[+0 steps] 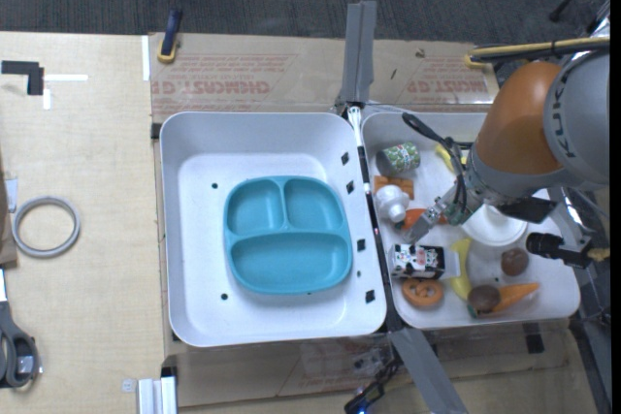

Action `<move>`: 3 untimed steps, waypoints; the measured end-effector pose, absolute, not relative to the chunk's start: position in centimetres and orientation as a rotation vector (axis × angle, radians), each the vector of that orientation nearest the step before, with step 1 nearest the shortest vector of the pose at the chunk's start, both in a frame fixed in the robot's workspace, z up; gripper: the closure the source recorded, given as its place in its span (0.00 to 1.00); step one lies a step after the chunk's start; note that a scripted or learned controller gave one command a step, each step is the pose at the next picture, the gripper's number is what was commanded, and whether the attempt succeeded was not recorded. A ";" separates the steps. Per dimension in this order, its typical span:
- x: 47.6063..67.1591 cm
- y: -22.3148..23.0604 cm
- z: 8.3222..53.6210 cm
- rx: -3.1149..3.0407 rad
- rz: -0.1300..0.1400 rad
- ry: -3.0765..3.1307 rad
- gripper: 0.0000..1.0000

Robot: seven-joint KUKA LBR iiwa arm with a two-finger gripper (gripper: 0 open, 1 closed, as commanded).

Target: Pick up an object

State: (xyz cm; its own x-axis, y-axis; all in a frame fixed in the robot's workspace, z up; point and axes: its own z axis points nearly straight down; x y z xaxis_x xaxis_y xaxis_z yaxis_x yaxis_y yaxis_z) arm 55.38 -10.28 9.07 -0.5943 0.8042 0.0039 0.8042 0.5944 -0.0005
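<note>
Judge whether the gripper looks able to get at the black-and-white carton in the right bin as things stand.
Probably yes: the gripper hovers just above the black-and-white carton, whose top lies uncovered, though toys crowd its sides.

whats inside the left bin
The left bin holds one blue divided plate, lying flat near the middle. The plate hides the bin floor beneath it, so anything under it cannot be seen.

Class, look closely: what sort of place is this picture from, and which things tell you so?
Probably a robotics lab bench: a grey robot arm reaches over two white bins, one holding a blue divided plate, the other toy food.
</note>
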 end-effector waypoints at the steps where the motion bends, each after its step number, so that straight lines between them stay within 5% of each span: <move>1: 59.3 -10.3 9.2 -1.591 0.000 -2.710 0.00; 2: 59.4 -10.4 10.1 -1.589 0.003 -2.714 1.00; 3: 61.8 -7.9 20.8 -1.795 0.002 -2.580 1.00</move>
